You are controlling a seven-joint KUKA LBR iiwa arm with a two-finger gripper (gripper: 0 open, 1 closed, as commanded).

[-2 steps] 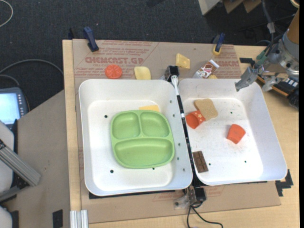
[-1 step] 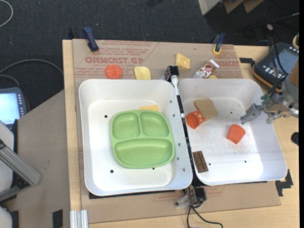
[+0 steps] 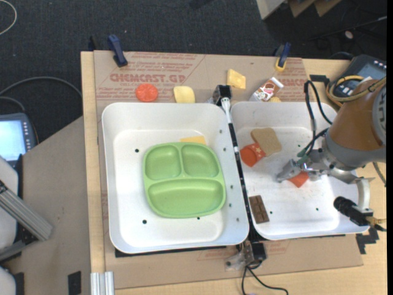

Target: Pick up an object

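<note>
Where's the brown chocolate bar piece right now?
The chocolate bar piece lies in the right bin, near its front-left corner, beside the divider, below the orange cup.

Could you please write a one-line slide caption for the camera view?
Arm's gripper reaches into the right bin by an orange block; left bin holds a green tray.

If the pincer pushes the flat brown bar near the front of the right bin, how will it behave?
The brown bar lies flat and looks thin, so it would probably slide, not roll or tip. Its straight edges suggest it is stiff. Lying so low on the right bin floor, it may be hard to grip.
</note>
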